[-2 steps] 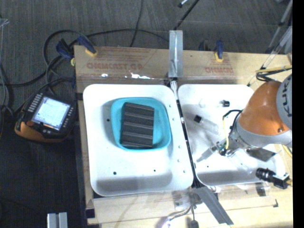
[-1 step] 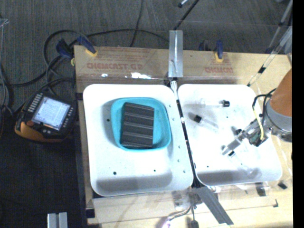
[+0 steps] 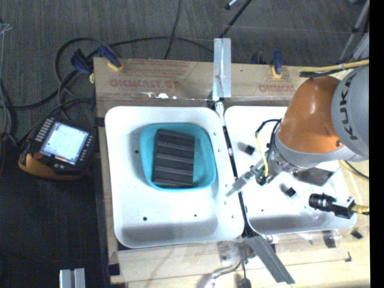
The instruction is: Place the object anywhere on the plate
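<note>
A teal plate (image 3: 206, 161) lies in the left bin (image 3: 168, 221). A dark grey ribbed block (image 3: 174, 158) rests flat on the plate's middle. My gripper (image 3: 239, 183) hangs over the left edge of the right bin (image 3: 264, 221), just by the wall between the two bins. It points down and to the left, to the right of the plate and apart from it. I see nothing between its tips. The orange wrist band (image 3: 309, 125) covers much of the right bin.
Two small black pieces lie in the right bin, one (image 3: 247, 148) near the dividing wall and one (image 3: 290, 191) below the wrist. A handheld pendant (image 3: 60, 144) with a lit screen sits left of the bench. A metal post (image 3: 222, 65) stands behind the bins.
</note>
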### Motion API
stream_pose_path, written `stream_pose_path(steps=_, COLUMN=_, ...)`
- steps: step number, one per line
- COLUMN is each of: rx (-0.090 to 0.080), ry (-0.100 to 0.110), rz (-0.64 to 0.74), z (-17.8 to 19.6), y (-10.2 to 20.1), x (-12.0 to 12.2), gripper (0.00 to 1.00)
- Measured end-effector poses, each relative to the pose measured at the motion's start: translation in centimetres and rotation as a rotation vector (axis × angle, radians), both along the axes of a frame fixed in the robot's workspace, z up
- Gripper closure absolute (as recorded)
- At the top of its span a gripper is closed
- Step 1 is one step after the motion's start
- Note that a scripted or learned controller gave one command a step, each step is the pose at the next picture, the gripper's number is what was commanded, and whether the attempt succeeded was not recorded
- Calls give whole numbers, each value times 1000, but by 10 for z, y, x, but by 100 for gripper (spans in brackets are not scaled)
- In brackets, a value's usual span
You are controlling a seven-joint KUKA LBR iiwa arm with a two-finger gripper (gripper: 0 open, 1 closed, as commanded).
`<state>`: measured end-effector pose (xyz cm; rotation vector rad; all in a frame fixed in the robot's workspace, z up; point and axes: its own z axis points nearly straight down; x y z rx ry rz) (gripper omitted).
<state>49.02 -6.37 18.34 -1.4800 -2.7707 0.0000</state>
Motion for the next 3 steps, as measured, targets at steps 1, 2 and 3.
stream_pose_path(steps=1, rx=-3, ry=-4, rz=-82, z=155, y=-18, x=-5, gripper=0)
stream_pose_path(steps=2, rx=-2, ry=0, rz=-314, z=108, y=-79, x=-6, gripper=0)
stream_pose_path(steps=3, rx=-3, ry=0, rz=-314, z=108, y=-79, x=-6, gripper=0)
